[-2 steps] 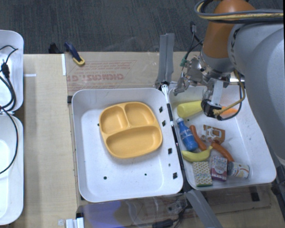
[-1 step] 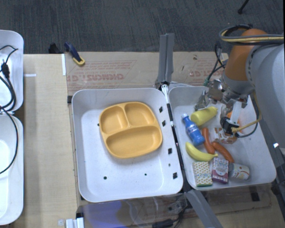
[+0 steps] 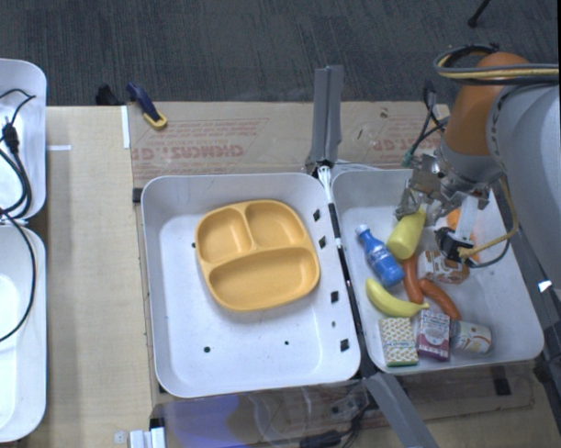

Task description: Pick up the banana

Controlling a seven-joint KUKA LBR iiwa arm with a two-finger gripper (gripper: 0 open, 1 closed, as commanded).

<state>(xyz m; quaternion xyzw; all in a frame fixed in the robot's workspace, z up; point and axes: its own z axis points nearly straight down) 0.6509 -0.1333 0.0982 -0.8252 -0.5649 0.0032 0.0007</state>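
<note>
**A:** Where does the job stand?

**B:** By my reading, nothing is done yet. The arm [image 3: 525, 136] hangs over the back of the right bin [image 3: 514, 343], and its gripper [image 3: 427, 200] sits above a yellow-green bottle-like thing [image 3: 406, 235]. Whether the jaws are apart or together I cannot tell; the wrist and cables hide them. The banana [image 3: 392, 299] lies flat on the floor of that bin, near its left wall, well forward of the gripper and apart from it.

**A:** So what is left?

**B:** All of it, I'd judge: move forward to the banana, come down, close on it, lift. It's crowded, too. A blue bottle [image 3: 380, 256] lies just behind it, a red sausage-shaped piece [image 3: 412, 280] touches its right side, and a small cracker-patterned box [image 3: 398, 341] sits just in front.

**A:** And the left bin [image 3: 173, 296]?

**B:** It holds an orange divided plate [image 3: 257, 254].

**A:** Any writing?

**B:** Faint red lettering runs along the brown cardboard [image 3: 222, 138] behind the bins, seen upside down; I can't read it with confidence. The labels on the small box and the maroon carton [image 3: 433, 335] are too small to make out.
</note>
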